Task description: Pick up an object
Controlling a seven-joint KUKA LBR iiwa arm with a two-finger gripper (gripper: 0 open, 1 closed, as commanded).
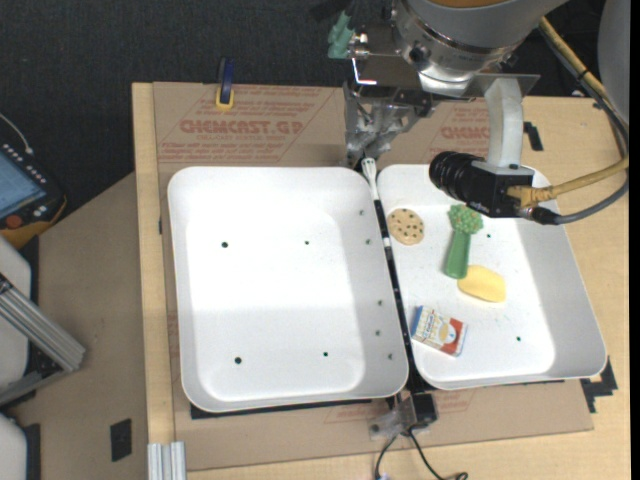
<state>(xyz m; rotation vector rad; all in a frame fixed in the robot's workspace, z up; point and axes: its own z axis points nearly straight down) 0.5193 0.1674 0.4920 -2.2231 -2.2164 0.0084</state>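
**Claw at back seam, nothing in it that I can see**

Arm (470, 18) is cut off by the top edge; I only get the wrist and the orange band. Claw (366, 153) hangs over the back end of the seam between the two bins. Fingers are dark metal against cardboard, too cluttered to read, so I cannot tell if it's open or closed. No object visible between them.

A black cylinder unit (470, 180) on the wrist overlaps the right bin's back rim and hides the top of the broccoli.

Count, all in the right bin (560, 308), in front of and right of the claw:
- 1 cookie (405, 226), nearest the claw, just right of the seam
- 1 broccoli (460, 238), stalk pointing to the front, right of the cookie
- 1 yellow piece (483, 285), touching or just off the stalk end, can't tell which
- 1 small carton (440, 330), farthest forward; print too small to read

Left bin (200, 268): 1, front-left of the claw.
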